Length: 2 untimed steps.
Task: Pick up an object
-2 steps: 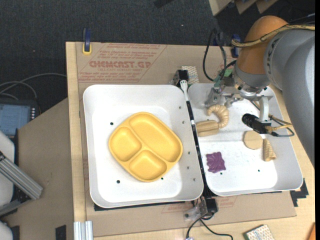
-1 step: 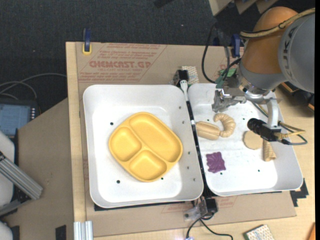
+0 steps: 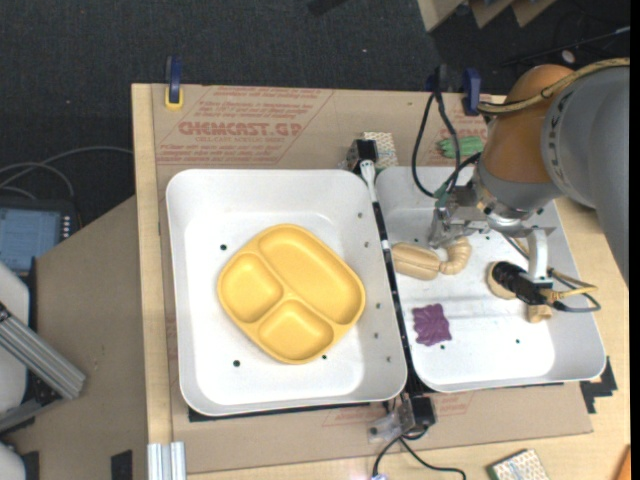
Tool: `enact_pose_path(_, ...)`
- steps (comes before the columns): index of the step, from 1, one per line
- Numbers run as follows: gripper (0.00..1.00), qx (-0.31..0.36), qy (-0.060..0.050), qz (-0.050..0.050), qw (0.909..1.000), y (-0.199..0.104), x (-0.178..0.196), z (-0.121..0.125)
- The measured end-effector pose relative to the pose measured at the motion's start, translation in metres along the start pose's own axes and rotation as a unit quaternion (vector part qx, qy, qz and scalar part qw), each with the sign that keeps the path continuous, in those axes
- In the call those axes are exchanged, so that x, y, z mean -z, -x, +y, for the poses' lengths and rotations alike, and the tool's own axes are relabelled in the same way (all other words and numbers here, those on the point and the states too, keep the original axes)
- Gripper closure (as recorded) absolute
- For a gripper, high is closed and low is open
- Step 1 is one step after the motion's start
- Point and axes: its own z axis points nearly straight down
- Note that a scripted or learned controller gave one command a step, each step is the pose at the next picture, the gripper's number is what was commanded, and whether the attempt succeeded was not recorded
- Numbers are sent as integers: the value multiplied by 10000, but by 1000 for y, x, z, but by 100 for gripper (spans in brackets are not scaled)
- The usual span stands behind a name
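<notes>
In the right bin [image 3: 560, 353] lies a tan, elongated object [image 3: 418, 261] with a curved end, close to the bin's left wall. My gripper [image 3: 455, 230] hangs low just over that curved end, at the bin's upper middle. A small purple object [image 3: 431, 324] rests further toward the front, apart from the gripper. Whether the gripper touches the tan object is hidden by the wrist.
The left bin [image 3: 190, 268] holds a yellow three-compartment plate [image 3: 290, 292] near its middle. The grey arm with its orange band [image 3: 520, 138] comes in over the right bin's back right corner. Cardboard [image 3: 250, 128] lies behind the bins.
</notes>
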Motion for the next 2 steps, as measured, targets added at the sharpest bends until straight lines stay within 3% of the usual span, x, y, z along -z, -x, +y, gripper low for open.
enact_pose_path(1, 100, -8, 40, -13, 10000, 75, -10, -10)
enact_pose_path(2, 100, 39, 39, 61, 10000, 122, -9, -46)
